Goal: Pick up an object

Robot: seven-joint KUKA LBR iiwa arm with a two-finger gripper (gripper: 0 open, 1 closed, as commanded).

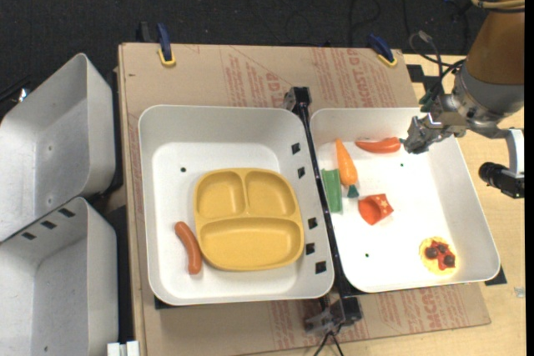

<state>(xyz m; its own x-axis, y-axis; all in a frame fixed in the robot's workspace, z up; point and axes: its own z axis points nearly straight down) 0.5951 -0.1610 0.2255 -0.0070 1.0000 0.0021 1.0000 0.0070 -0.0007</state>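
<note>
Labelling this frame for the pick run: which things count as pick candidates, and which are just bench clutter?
Job:
gripper over the right bin
red pepper, nearest the gripper
carrot
green piece
red chunk
small pizza
sausage, in the left bin

Lying about:
yellow divided plate
blue clamps
spare white bins off the bench

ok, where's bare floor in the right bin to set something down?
Open floor: the right bin's near-left corner, below the red wedge and left of the pizza slice; also its middle right. Crowded: the far-left side, with carrot, green block, red pepper and gripper.
</note>
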